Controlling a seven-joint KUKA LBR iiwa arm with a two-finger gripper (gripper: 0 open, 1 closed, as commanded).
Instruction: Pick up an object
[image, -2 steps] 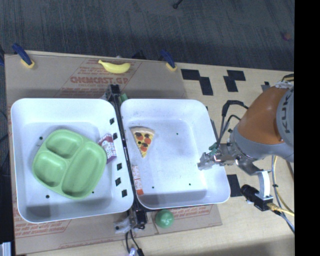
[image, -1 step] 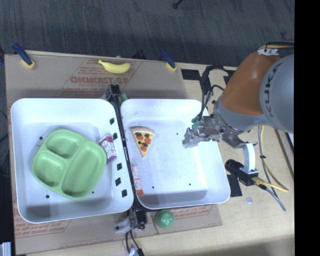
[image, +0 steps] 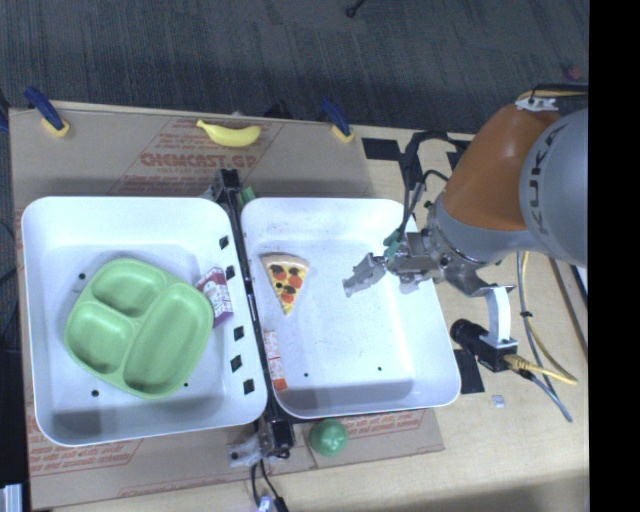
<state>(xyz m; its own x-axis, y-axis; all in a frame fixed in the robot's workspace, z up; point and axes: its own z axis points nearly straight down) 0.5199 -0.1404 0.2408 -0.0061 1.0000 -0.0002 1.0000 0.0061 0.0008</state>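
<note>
A toy pizza slice (image: 285, 279) lies in the right bin (image: 400, 372), near its left wall. My gripper (image: 362, 276) hangs over the middle of that bin, to the right of the slice and apart from it. A green divided plate (image: 138, 326) rests in the left bin (image: 50, 395). Beside the plate's right edge sits a small red and white packet (image: 214, 291). Nothing shows between the gripper's fingers.
A yellow banana (image: 229, 131) lies on the cardboard behind the bins. A green ball (image: 327, 437) sits in front of the right bin. Black clips line the divider (image: 243, 300) between the bins. Cables and a black fitting (image: 484, 345) lie right of the right bin.
</note>
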